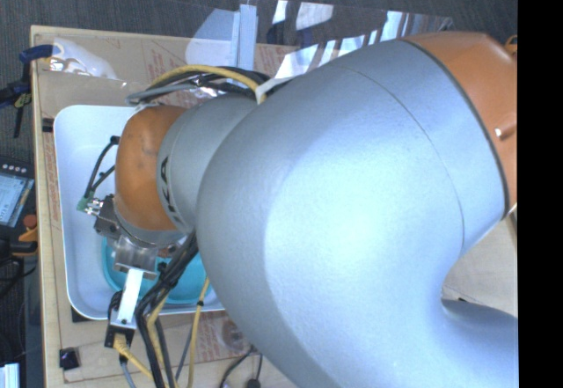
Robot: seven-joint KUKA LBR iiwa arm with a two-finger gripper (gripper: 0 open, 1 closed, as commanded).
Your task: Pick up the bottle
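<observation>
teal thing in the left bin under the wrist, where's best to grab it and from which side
Probably straight down from above: the teal object lies low in the left bin, near its front wall, so a side approach looks blocked. The arm hides most of its shape, so the best part to grip cannot be told; likely across its narrower width.

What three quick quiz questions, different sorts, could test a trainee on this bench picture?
1. True or false: the arm reaches over the white bin.
2. What colour is the object partly showing under the wrist: a) red b) turquoise c) black?
3. Fill in: the band above the wrist is ____.

Key: 1 true; 2 b; 3 orange.
</observation>
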